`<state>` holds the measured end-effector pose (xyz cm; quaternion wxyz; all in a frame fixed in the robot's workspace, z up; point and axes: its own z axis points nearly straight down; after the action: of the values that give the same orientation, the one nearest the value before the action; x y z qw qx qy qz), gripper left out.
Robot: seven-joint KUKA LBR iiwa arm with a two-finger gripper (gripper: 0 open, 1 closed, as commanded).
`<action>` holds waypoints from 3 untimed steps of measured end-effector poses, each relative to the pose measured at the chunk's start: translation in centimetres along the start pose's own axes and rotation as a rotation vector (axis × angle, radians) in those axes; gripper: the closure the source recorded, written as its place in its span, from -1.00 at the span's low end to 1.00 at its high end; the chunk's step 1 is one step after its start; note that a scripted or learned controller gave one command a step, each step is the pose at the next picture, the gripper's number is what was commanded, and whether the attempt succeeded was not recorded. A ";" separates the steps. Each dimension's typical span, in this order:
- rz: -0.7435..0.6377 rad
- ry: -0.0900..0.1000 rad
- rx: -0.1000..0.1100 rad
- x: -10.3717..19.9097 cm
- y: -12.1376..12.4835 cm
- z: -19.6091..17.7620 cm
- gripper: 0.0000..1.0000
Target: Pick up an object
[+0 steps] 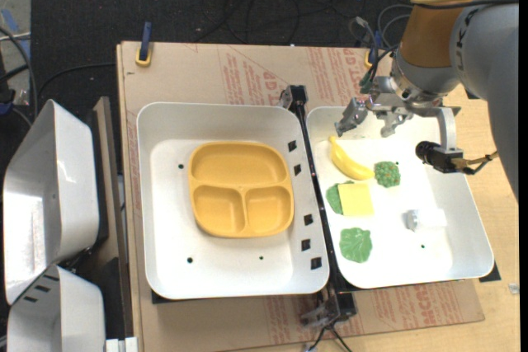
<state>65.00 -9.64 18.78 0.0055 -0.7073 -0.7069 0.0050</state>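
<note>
The arm (470, 21), grey with an orange band above the wrist, enters from the right and leans over the far edge of the right bin (462, 260). Its pincer (370, 121) hangs above the far left corner of that bin; two fingers (350, 118) stand apart with nothing between them, so the pincer is open and holds nothing.

The bench board (231, 70) lies under both bins and extends beyond the pincer to the far side and to the left.

The left bin (165, 260) sits to the left of the pincer, touching the right bin along a black divider strip (309, 177) that runs from just left of the pincer toward the near edge.

A yellow divided tray (242, 187) lies flat in the left bin, well to the left of the pincer and nearer the camera, with three compartments showing.

In the right bin, all objects lie on the near side of the pincer. A yellow banana (349, 161) is closest, just below the left finger and apart from it. A yellow square block (356, 199) lies further toward the near edge, overlapping a green flat piece (333, 197) on its left. A green leafy piece (355, 244) lies nearer still. A small green broccoli-like piece (386, 173) sits just right of the banana. A small grey item (411, 219) lies to the right of the yellow block; its nature cannot be told.
</note>
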 end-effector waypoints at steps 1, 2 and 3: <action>-0.002 -0.001 -0.015 0.0 0.3 -0.9 -1.00; 0.000 -0.001 -0.011 0.1 0.1 5.4 -1.00; 0.000 -0.001 -0.011 0.2 0.0 9.8 -1.00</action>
<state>64.89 -9.41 8.94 0.0013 -0.7073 -0.7069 0.0015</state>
